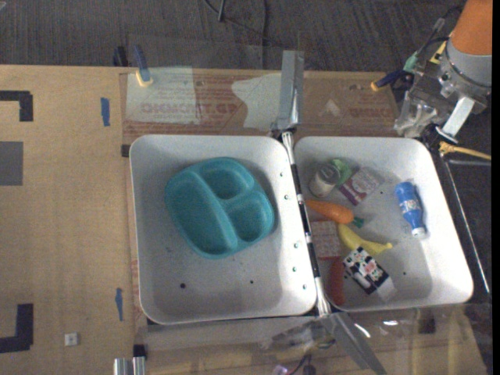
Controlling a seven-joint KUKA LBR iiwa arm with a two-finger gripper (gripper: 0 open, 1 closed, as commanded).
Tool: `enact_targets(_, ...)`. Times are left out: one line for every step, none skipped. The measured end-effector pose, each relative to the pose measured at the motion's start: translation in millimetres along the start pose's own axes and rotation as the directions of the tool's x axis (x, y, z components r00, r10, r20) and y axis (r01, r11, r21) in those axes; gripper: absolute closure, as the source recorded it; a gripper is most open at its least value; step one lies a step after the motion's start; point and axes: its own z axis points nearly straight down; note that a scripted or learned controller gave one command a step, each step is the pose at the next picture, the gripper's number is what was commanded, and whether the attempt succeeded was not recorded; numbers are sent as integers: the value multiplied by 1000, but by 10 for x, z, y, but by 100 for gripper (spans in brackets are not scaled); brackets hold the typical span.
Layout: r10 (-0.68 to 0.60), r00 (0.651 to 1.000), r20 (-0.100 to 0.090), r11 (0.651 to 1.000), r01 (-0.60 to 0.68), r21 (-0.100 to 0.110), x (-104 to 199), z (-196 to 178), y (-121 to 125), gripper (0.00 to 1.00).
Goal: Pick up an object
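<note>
My gripper (418,119) hangs over the far right corner of the right bin (449,276), above and behind the objects, with nothing seen in it. In that bin lie a blue bottle (410,208), an orange carrot (332,209), a yellow banana (364,243), a black-and-white spotted box (366,271), a red sausage-shaped piece (336,280), a small can (322,183), a green item (341,167) and a purple-and-white packet (360,184). The blue bottle is the object nearest the gripper.
The left bin (156,287) holds a teal divided plate (220,205). A metal divider (291,92) rises between the bins at the back. Cardboard with blue tape marks covers the bench to the left. A yellow clamp (384,82) sits behind the right bin.
</note>
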Motion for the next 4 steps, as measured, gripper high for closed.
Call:
enact_targets(91, 996, -1, 996, -91, 0, 93, -240, -27, 100)
enact_targets(-130, 991, 0, 991, 130, -2, 198, -755, -68, 100)
enact_targets(-124, 992, -1, 992, 124, 3, 118, -129, -303, 100)
enact_targets(-56, 998, -1, 998, 56, 0, 152, -66, -140, 100)
